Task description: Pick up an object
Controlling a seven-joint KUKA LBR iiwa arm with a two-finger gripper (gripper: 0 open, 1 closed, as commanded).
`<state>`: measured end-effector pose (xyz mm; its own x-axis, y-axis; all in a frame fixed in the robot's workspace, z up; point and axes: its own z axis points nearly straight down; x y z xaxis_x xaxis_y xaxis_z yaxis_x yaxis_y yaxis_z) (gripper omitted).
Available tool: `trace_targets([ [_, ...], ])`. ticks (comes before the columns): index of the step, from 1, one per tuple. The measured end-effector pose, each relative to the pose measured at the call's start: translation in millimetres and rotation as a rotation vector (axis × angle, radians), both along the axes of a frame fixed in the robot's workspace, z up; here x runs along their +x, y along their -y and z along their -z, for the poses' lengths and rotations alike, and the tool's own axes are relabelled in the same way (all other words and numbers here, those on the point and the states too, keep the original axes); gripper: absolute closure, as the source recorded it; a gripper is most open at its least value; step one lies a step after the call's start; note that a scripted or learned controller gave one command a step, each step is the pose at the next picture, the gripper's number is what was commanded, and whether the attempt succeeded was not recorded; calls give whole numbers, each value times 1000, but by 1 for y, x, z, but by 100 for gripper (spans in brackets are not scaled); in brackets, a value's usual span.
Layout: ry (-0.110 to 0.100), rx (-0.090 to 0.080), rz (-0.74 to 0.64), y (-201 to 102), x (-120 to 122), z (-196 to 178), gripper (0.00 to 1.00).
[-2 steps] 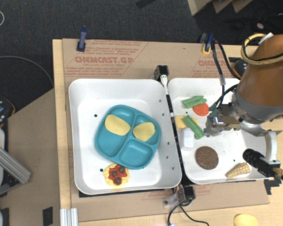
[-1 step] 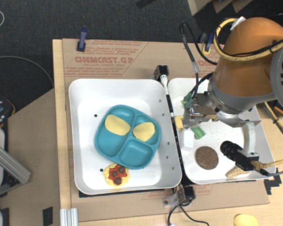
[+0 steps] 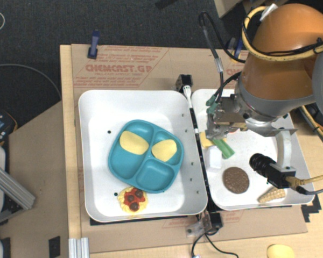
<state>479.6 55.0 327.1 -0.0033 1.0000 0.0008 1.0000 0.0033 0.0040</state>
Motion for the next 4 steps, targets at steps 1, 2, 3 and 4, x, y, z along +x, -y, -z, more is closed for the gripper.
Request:
trace_targets([
  [1,0,0,0,-29,0,-27,100],
  [2,0,-1,1,-27,0,-36,100],
  [3,2,-1,1,-28,1,-46,100],
  [4,4,-1,1,-28,1,-56,100],
])
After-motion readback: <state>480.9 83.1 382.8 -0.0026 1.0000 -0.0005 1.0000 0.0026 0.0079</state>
